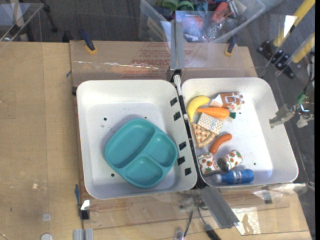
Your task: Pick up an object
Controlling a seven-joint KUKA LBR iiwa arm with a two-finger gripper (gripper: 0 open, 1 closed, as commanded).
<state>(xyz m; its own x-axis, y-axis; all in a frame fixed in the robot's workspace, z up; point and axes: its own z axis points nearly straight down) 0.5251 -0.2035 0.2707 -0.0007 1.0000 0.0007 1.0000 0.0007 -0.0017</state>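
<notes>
From the fixed camera above the bench, the banana point(196, 105) serves as the anchor. It lies in the right bin point(278, 151), close to the wall shared with the left bin point(97, 101).

Just right of the banana, and touching it or nearly so, is a carrot point(216, 112), and beyond the carrot is a small printed box point(231, 100). Toward the camera from the banana come a waffle-patterned piece point(206, 130), a sausage point(220, 142), a patterned can point(232, 159) and, farthest from it, a blue bottle point(237, 176) on its side. The toys crowd the banana's half of the bin and several overlap, so any candidate for the pick has neighbours pressing on it. The sausage and the bottle look the most free.

Left of the banana, across the wall, a teal divided plate point(141, 154) lies flat in the left bin.

Well right of the banana, past the right bin's outer rim, the gripper point(289, 115) hangs off the bench side, probably parked clear of the toys. At this size and angle I cannot tell whether the claw is apart or together, and nothing is visibly in it. The pick looks not yet begun.
</notes>
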